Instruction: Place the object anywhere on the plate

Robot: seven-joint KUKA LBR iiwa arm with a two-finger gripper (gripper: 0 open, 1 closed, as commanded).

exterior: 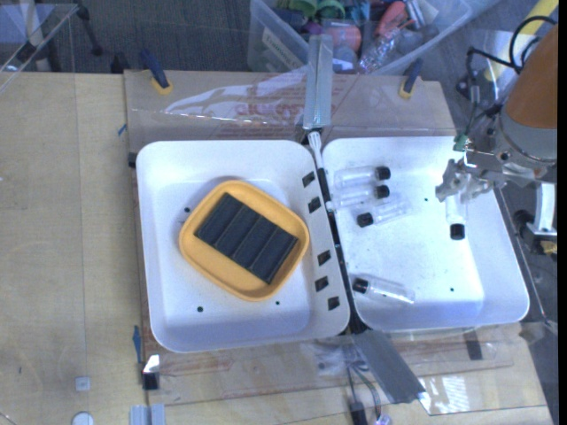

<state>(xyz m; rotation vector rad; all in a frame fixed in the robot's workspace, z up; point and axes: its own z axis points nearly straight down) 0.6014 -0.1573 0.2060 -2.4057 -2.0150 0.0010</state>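
**Hanging over the right bin, vial under my fingers, plate waiting in the left**

Starting nearest the camera: the right-hand shallow white bin [496, 304] is holding several small clear plastic vials with black caps. One is lying on its side near the front edge [383, 289], and three more are clustered toward the back, beside the divider [370, 193]. Another clear vial with a black cap [455, 220] is sitting directly below my gripper [459, 189], cap end toward the front; I am treating this one as the object.

I am hovering at the right side of that bin. Whether my fingers are spread or closed on the vial I cannot tell from this angle, and the tube is transparent enough to blur into them.

To do this step well, I judge that I should be pinching across the vial's body, not the cap, since a smooth round tube could roll or squirt out. Then lift high enough to clear the raised divider [321, 211] between the bins before travelling.

The left-hand shallow white bin [159, 237] is holding the yellow rounded-square plate with a dark ribbed insert [244, 239], lying flat and turned at an angle. Any spot on it should do.
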